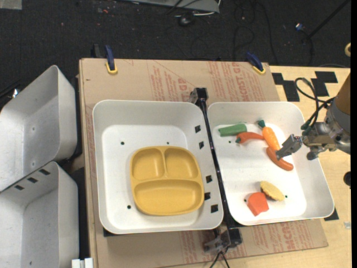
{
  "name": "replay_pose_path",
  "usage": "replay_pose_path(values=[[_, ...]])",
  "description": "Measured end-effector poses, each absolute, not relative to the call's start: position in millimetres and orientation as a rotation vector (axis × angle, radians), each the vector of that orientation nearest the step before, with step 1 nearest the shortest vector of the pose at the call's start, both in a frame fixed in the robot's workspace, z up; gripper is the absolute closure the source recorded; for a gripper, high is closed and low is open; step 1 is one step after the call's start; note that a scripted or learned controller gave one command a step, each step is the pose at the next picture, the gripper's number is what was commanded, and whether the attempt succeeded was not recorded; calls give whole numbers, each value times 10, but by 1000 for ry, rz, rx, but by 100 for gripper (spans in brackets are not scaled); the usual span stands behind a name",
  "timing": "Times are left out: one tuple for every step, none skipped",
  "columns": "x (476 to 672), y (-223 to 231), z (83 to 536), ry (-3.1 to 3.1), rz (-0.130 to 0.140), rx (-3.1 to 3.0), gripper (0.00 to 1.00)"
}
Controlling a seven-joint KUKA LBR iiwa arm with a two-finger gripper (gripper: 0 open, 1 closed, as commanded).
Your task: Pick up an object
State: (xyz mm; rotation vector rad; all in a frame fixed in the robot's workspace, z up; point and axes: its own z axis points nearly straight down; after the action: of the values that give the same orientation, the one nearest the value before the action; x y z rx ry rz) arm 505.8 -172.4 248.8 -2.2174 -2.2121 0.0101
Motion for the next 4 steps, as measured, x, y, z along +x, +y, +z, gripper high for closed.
replay_pose_path(values=[[5081, -1719, 2542, -2222, 1, -2220, 0], [5047, -1722, 2106, -2217, 4, -2220, 0], [5038, -1773, 1658, -2217, 4, -2220, 0], [4952, -1764, 1191, -2216, 4, -2220, 0]])
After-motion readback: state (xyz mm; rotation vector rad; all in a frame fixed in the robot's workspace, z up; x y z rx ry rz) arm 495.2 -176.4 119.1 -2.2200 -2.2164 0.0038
